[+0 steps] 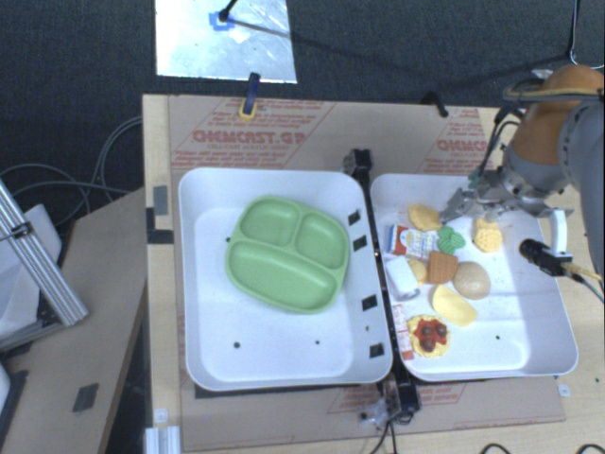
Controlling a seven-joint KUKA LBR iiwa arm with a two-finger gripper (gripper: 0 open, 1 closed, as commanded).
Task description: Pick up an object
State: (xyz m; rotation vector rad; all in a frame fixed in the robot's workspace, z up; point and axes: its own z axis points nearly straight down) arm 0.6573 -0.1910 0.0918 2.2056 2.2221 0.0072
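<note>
Two white bins side by side. Left bin (203, 348): a green divided plate (286, 253). Right bin (539, 348): toy foods (444, 268) clustered toward its left half (yellow, orange, green and red pieces). The gripper (480, 198) hangs over the right bin's far edge, just above the cluster; whether it is spread or pressed together cannot be told.

Bench (284, 130): brown board printed with red lettering, reaching past both bins.
Left on bench: left white bin (203, 348).
Right on bench: right white bin (544, 339), touching the left one.
Far edge: small yellow-and-blue clamp (250, 97).
</note>
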